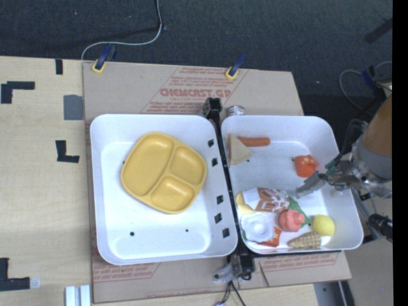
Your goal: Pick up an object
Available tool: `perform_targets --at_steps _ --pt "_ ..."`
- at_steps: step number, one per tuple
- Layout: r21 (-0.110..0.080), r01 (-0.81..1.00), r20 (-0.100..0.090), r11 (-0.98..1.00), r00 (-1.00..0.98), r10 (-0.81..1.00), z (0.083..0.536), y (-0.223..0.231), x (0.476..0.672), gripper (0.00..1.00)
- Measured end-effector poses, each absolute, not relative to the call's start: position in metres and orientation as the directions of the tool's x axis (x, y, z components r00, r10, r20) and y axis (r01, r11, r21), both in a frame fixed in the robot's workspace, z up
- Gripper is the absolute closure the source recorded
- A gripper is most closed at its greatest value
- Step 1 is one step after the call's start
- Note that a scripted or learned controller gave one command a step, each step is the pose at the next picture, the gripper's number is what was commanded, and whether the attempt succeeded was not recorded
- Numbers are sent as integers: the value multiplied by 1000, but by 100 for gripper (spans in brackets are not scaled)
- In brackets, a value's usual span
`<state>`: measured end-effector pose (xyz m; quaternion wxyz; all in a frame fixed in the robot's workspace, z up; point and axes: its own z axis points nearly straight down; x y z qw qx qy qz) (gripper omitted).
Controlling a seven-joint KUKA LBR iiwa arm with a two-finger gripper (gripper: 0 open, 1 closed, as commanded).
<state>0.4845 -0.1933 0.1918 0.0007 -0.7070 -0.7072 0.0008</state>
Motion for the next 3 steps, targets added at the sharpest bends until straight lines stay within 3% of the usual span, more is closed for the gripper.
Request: perform_targets --at_steps 1,2,3 --pt "8 1000 2 6 -6 1000 115 -120 539 0" --pt "6 1000 0 -2 2 1000 86 -133 503 0" --pt "3 1000 -1 4 -4 1000 86 -114 556 0"
